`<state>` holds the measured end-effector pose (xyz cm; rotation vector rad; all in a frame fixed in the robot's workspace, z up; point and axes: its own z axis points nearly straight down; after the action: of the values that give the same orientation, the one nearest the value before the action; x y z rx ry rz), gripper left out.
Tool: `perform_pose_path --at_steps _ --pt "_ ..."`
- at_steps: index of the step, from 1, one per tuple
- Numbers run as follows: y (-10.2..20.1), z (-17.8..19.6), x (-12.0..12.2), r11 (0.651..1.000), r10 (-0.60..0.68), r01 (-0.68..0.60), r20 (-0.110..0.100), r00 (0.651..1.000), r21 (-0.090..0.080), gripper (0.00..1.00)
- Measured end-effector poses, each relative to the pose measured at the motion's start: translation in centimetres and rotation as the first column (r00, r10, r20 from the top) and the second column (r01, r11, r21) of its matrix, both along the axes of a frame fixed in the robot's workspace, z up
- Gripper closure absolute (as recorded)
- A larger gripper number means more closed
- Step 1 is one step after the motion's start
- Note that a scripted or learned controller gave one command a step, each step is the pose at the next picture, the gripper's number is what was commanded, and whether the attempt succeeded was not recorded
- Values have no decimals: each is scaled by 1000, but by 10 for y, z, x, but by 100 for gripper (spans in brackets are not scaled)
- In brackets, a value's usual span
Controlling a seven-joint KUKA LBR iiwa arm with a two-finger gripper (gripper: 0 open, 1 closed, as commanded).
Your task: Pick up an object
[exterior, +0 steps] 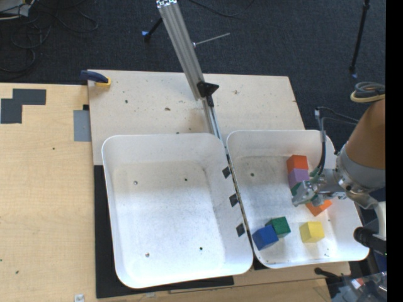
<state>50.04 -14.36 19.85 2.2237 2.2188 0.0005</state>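
In right bin (252, 145): 6 blocks.
Gripper (306, 195): just below purple block (298, 176); grip state unclear.
Yellow block (312, 231): below gripper.

Left bin (170, 206) floor lay open at frame centre; right bin (264, 168) crowded by blocks (277, 225) lower right, upper-left corner free.

Grey arm (359, 168), orange band (373, 134), metal pincer (310, 195)

Alu rail (187, 49) slants up from bench back edge. Blue clamp (94, 77) at board's far-left corner. Cables (38, 5) on dark floor, top left.
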Motion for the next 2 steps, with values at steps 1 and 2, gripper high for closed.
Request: perform_pose_path --at_steps 1,2 --pt "-7 54 8 1000 3 -3 2 1000 -1 100" --pt "36 52 35 1000 7 -7 -3 1000 2 100"
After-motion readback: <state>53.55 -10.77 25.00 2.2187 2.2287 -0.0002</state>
